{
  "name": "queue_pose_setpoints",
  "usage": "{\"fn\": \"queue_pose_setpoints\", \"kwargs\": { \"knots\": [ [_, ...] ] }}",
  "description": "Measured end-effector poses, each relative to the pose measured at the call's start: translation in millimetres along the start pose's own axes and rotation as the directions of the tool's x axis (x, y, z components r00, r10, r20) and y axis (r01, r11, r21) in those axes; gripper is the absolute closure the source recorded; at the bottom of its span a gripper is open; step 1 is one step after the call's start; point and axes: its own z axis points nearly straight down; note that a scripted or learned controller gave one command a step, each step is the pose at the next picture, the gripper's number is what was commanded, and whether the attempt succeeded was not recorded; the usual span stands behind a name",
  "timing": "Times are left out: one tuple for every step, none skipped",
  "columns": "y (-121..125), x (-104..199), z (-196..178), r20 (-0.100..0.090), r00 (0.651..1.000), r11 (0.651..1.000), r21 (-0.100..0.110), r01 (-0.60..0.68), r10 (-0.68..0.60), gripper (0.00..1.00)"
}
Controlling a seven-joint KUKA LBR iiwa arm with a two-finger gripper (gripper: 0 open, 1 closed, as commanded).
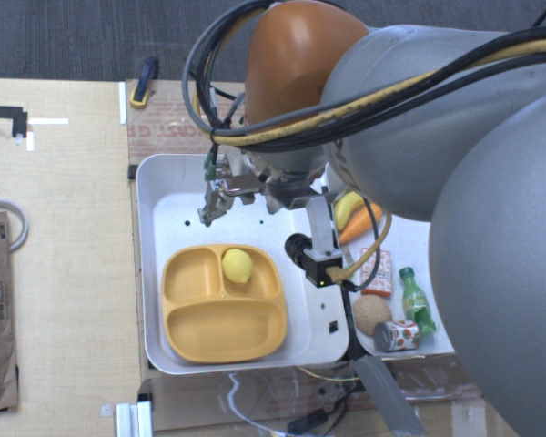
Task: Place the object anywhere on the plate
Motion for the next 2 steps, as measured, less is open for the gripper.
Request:
{"fn": "queue_pose_setpoints", "kwargs": {
  "knots": [
    [0.0,0.0,0.0,0.000,1.000,1.000,0.000,0.000,0.000,0.00],
    [4.7,-25.2,30.4,0.001,0.953,0.953,0.003,-0.302,0.302,0.00]
  ]
}}
